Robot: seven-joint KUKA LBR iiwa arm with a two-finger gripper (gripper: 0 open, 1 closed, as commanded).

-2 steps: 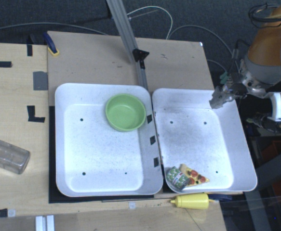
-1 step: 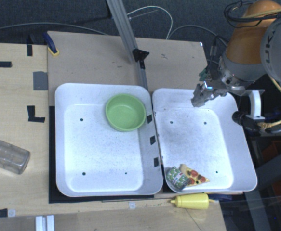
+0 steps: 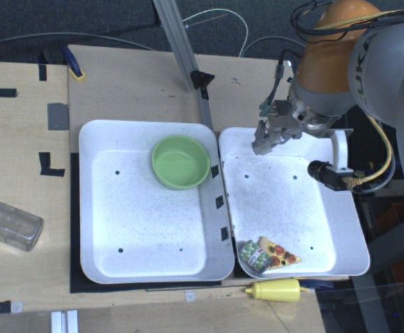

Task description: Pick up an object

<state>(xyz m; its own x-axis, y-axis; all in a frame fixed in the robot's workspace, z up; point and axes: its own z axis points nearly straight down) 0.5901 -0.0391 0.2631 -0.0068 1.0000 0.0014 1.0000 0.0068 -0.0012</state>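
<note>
A green bowl (image 3: 181, 161) sits in the left bin (image 3: 111, 207), near its back right corner. A small crumpled packet with red, green and yellow print (image 3: 265, 254) lies at the front left of the right bin (image 3: 326, 220). A yellow bottle (image 3: 279, 291) lies on the bench just in front of the right bin. My gripper (image 3: 265, 143) hangs above the back left corner of the right bin, far from the packet and apart from the bowl. I see nothing between its fingers.
A clear plastic cylinder (image 3: 6, 222) lies on the bench at far left. A grey metal pole (image 3: 177, 37) slants down to the gap between the bins at the back. Cables run behind the bench. Black tape marks dot the left bench.
</note>
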